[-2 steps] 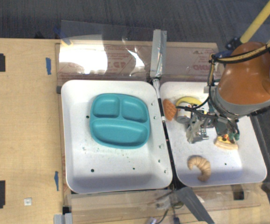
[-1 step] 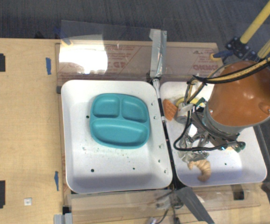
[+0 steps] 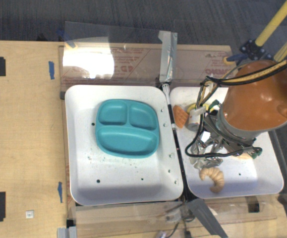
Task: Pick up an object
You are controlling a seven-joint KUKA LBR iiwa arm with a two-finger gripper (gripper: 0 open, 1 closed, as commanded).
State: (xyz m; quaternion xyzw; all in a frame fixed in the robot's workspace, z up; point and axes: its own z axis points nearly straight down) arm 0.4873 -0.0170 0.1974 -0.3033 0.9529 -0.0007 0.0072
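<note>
While gripper [image 3: 213, 150] hangs low in rt bin [image 3: 269, 175] nr croissant [image 3: 212, 176], finger state can't tell.

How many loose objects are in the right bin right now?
2 visible: an orange piece near the bin's left wall, and a croissant toward its front. The arm covers the middle, so more may be hidden.

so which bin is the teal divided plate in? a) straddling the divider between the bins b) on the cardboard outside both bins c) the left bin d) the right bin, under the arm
c: the teal divided plate lies flat inside the left bin, apart from the arm, which hangs over the right bin.
</note>
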